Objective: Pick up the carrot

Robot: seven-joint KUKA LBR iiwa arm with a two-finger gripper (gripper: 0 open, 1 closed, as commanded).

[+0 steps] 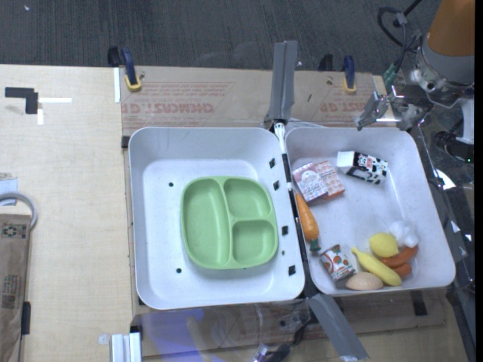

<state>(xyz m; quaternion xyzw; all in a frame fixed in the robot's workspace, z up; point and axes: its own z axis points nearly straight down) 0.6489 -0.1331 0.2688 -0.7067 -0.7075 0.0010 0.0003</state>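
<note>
The left bin is holding a green divided plate in its middle. In the right bin, the carrot is lying along the left wall, with its thin end pointing to the far edge and its green top toward the near edge. Just beside it, a small packet is resting, and near the bottom a little can. A banana, a lemon and other toy food are sitting in the near right corner. The gripper is hanging over the far right corner of this bin, well apart from the carrot, holding nothing; how far the fingers are open I cannot tell. The carrot is looking light, stiff and smooth, so I am judging that a grasp across its thick middle is best, though the wall is leaving little room.
</note>
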